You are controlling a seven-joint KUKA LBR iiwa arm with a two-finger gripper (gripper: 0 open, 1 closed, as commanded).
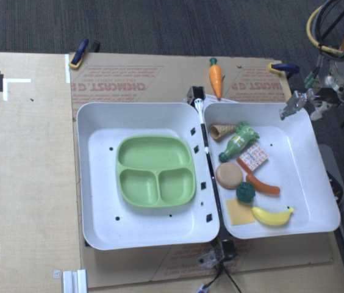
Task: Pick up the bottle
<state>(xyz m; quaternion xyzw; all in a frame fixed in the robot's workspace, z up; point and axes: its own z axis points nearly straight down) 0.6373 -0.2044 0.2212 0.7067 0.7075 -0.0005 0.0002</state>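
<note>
The green bottle (pixel 238 142) lies on its side in the upper left part of the right bin (pixel 306 163), its neck pointing down-left, between a cone (pixel 221 130) and a red-and-white box (pixel 254 157). My gripper (pixel 294 105) hovers over the right bin's far right corner, up and to the right of the bottle and well apart from it. Nothing shows in its grasp.
The right bin also holds a tan round bun (pixel 229 174), a sausage (pixel 262 185), a broccoli piece (pixel 245 191), a cheese slice (pixel 239 212) and a banana (pixel 272 215). A green divided plate (pixel 157 171) fills the left bin (pixel 93 163). A carrot (pixel 215 77) lies on the cardboard behind the bins.
</note>
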